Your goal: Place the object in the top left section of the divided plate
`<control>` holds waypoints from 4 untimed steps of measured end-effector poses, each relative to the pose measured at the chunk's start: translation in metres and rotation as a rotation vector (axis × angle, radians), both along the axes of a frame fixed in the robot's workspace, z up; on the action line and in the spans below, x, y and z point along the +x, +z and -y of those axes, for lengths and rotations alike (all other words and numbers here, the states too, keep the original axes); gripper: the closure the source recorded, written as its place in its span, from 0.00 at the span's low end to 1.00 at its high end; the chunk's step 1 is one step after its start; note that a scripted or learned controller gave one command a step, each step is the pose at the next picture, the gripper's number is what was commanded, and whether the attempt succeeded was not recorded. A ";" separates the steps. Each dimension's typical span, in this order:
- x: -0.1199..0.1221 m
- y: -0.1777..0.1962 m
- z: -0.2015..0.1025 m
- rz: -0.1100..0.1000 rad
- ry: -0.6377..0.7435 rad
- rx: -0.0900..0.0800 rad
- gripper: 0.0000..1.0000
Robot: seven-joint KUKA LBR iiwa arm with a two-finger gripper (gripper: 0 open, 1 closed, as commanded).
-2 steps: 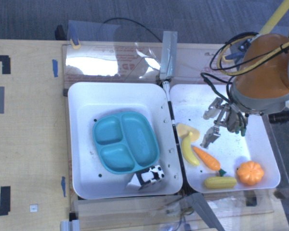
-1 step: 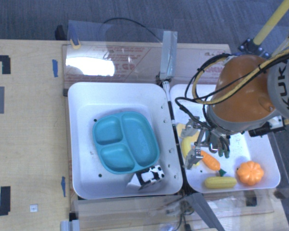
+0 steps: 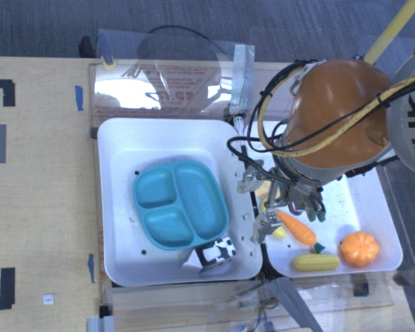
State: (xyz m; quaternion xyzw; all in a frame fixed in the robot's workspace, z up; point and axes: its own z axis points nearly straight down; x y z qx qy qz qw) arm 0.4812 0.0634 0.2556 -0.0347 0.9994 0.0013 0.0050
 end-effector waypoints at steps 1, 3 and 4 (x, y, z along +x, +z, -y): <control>0.023 -0.028 -0.044 -0.005 -0.228 0.001 0.00; 0.000 -0.017 -0.112 -0.003 -0.389 0.004 1.00; 0.021 -0.152 -0.160 0.011 -0.338 0.013 1.00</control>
